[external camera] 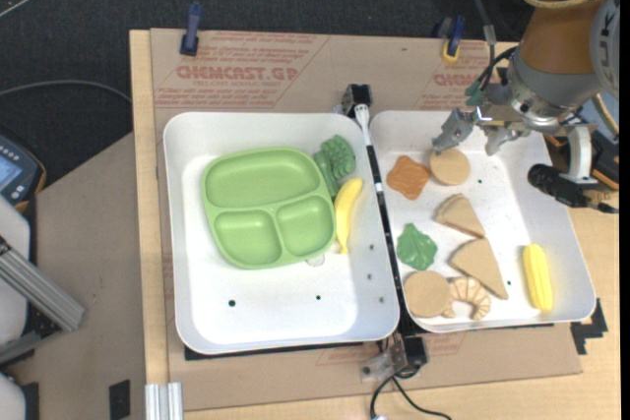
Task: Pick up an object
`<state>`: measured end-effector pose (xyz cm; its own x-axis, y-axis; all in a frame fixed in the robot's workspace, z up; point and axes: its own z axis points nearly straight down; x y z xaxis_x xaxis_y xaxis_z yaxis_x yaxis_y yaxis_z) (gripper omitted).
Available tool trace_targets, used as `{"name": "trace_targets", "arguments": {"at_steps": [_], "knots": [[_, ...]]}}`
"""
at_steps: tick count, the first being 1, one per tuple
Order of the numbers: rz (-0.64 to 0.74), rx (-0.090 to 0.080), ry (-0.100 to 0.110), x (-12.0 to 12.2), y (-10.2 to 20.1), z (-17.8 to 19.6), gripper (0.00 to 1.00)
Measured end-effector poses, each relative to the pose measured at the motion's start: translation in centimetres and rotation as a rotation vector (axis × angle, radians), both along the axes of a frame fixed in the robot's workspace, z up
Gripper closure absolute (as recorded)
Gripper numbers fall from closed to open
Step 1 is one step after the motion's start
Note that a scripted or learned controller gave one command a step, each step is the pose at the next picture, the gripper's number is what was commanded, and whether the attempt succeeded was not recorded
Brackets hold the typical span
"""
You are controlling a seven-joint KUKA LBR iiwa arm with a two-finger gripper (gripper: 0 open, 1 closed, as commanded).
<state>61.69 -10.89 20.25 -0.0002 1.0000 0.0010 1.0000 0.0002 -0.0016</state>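
Round cracker (pixel 451 166) lies at the right bin's (pixel 566 231) far end, under the claw (pixel 472 135), whose fingers stand wide, holding nothing. Same bin: two tan discs counted with it, two wedges, one corn cob (pixel 537 276), one croissant (pixel 471 295). Left bin (pixel 266 310): one green tray (pixel 268 207), one banana (pixel 346 209). Desk (pixel 236 69) board reads "CHEMCAST".

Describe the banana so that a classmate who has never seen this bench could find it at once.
Start at the left bin, which holds a green tray. The banana lies along the tray's right side, just below a green leafy piece. It is the one yellow thing in that bin, curved and smooth; the other yellow piece, a corn cob, lies in the right bin.
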Motion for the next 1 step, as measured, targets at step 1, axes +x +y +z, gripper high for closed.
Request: {"name": "trace_targets", "arguments": {"at_steps": [1], "knots": [[-0.006, 0.001, 0.011, -5.57, -3.75, -8.73, 0.0]]}}
